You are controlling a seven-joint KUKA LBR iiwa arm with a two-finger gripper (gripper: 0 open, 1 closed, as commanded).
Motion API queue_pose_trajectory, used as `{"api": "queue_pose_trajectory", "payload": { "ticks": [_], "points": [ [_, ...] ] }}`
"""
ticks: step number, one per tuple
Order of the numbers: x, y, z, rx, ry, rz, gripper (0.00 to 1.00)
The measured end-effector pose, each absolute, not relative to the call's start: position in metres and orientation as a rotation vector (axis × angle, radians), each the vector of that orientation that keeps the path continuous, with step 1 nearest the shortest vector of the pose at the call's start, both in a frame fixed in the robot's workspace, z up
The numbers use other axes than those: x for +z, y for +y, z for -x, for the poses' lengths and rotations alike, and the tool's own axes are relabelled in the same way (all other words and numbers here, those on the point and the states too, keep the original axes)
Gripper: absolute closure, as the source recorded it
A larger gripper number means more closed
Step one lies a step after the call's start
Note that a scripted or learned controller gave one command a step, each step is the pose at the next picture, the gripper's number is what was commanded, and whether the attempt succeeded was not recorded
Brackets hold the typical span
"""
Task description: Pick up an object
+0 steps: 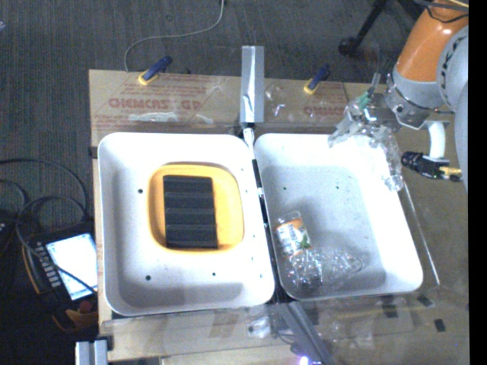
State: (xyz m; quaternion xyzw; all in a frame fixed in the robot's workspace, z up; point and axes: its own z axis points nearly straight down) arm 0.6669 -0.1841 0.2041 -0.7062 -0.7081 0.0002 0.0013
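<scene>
My gripper [364, 122] hangs over the far right corner of the right bin [396, 234], below the orange-banded wrist. Something clear and glassy [391, 164] shows just under and beside it, against the bin's right wall; I cannot tell whether it is held. A crumpled clear plastic pack [323, 265] with an orange and green label [292, 234] lies in the near part of the right bin, well apart from the gripper. In the left bin [122, 204] a yellow dish [157, 204] lies flat with a black ribbed block [189, 211] in it.
A metal post [252, 82] stands at the far end of the wall between the bins. Two blue and yellow clamps [155, 69] [317, 77] hold the board behind the bins. The right bin's far half is bare white floor.
</scene>
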Motion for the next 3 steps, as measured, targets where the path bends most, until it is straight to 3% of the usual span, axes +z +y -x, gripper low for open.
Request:
{"api": "queue_pose_trajectory", "payload": {
  "ticks": [1,2,3],
  "points": [
    [0.166,-0.118,-0.606,0.003,-2.263,2.175,0.0],
    [0.244,-0.085,-0.632,0.001,-2.299,2.141,0.0],
    [0.182,-0.075,-0.564,0.006,-2.15,2.288,0.0]
  ]
}}
